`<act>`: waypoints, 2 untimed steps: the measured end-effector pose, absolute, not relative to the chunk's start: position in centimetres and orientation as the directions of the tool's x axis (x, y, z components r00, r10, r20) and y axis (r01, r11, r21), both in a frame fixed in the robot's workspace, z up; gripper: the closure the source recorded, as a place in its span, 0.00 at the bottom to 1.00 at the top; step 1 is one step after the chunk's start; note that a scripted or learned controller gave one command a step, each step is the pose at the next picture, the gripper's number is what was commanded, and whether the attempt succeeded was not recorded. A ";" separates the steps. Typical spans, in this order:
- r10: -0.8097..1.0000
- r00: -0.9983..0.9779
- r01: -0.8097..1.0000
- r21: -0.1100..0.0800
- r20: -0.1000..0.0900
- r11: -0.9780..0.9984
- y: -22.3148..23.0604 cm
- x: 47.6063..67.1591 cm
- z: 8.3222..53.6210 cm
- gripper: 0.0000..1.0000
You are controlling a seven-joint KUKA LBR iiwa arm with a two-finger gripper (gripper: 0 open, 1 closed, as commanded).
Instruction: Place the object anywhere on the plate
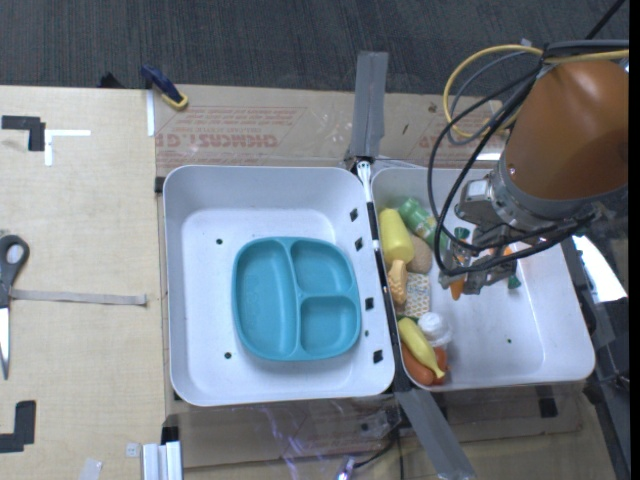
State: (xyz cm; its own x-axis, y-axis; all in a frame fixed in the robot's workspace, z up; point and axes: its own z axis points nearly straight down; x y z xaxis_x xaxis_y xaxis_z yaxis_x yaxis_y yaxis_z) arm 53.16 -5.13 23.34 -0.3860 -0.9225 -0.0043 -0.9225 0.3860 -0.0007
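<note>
Scissors lie at the counter's left edge. Blue plate sits mid left bin, bare. Toy foods crowd the right bin's left wall: banana, corn, bottle. End effector hangs over that bin's middle; whether it is apart or together, cannot tell.

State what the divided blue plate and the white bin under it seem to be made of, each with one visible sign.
Divided blue plate: probably moulded plastic, smooth and slightly glossy; its uniform teal colour and rounded compartment ridges suggest this.
White bin: likely thin formed plastic, satin finish; sign is its softly rounded corners and sloped walls, though painted metal cannot be excluded.
</note>
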 end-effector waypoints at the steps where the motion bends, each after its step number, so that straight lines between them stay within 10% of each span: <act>1: -0.914 -0.406 -0.914 0.000 -0.003 0.406 1.0 51.9 20.9 1.00; 2: -0.914 -0.406 -0.914 -0.001 -0.003 0.406 1.0 51.9 20.9 0.00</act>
